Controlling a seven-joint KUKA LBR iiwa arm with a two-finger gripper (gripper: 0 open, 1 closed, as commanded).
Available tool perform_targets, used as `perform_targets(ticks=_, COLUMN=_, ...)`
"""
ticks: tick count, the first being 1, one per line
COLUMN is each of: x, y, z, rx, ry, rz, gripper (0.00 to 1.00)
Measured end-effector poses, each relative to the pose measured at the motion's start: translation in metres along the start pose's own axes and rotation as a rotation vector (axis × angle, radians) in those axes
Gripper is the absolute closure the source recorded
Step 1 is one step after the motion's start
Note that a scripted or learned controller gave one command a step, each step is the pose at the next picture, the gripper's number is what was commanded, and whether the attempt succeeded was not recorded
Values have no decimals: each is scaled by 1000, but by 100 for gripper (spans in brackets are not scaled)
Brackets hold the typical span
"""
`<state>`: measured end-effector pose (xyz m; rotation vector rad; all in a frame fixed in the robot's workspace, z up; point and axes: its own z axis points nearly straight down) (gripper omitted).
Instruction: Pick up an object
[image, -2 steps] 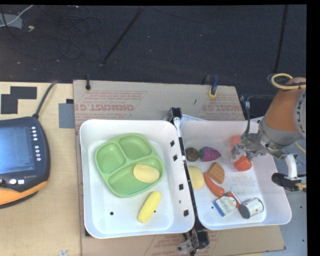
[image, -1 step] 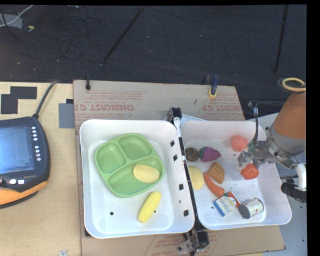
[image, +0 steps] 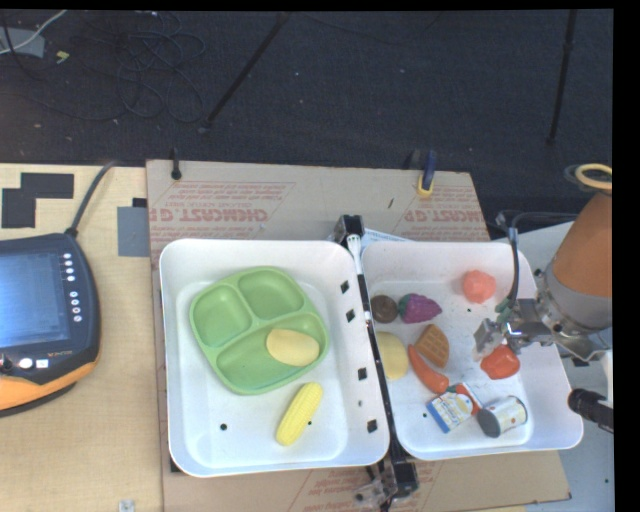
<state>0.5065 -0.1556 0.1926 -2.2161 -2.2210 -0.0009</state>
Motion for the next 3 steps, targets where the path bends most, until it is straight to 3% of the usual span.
perform_targets(ticks=1, x=53, y=-28, z=-37, rx=0, ry=0, rz=-2, gripper=100)
perform_targets(ticks=2, x=93, y=-11, z=-41, rx=0, ry=-1, rz=-2, gripper=100)
perform_targets(ticks=3, x=140, y=25, z=-29, rx=0, ry=-2, rz=-2, gripper=100)
